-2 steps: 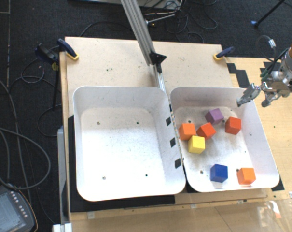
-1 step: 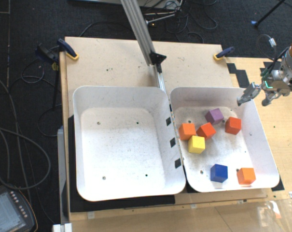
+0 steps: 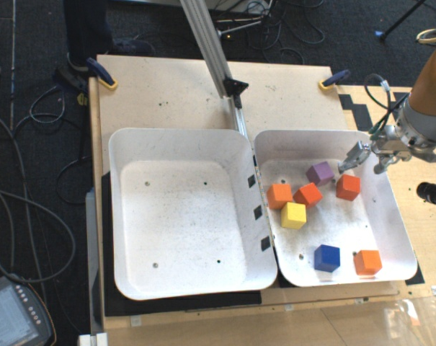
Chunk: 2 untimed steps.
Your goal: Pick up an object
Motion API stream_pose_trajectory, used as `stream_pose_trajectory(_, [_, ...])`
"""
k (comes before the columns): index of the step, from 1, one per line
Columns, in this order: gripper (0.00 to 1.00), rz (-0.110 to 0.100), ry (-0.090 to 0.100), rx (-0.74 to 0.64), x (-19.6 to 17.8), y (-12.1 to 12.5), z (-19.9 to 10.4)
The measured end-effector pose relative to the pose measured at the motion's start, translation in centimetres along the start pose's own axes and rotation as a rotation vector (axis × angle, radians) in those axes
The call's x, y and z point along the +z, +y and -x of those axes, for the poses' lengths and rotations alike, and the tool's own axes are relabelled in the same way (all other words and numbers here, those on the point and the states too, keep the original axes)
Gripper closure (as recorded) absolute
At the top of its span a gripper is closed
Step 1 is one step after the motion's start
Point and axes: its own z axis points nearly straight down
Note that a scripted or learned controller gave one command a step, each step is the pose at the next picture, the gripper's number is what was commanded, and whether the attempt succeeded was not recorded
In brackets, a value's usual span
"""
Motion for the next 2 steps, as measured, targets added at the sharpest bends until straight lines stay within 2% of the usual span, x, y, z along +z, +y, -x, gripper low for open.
stream_pose_trajectory(1, [0.00, 0.001, 0.000, 0.000, 4.9, -0.4, -0.9])
stream_pose_trajectory(2, [0.00, 0.027, -0.010, 0.001, 7.4, 0.2, -0.7])
